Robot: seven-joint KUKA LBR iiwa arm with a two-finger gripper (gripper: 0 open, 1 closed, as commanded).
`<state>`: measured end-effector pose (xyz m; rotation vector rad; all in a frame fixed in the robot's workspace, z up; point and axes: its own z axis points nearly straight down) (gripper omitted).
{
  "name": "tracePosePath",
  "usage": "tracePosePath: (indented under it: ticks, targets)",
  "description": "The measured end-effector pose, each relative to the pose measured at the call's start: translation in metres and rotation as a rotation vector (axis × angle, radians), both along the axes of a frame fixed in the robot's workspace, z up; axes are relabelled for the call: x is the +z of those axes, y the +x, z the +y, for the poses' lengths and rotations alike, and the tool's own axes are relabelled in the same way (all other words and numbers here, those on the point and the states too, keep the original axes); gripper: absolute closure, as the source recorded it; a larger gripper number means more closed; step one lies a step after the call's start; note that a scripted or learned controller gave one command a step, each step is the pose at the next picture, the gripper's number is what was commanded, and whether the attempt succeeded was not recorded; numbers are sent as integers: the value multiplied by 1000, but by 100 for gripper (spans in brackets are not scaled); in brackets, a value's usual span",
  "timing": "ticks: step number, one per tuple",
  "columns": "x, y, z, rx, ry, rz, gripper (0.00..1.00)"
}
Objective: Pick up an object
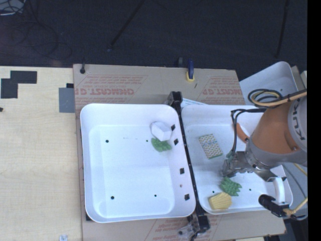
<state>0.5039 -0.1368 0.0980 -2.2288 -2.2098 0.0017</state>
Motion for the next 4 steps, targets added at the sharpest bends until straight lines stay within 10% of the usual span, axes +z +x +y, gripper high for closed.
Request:
tracePosePath:
  ticks: [4]
  targets:
    - [19,-28,-2,-9,1,-3,100]
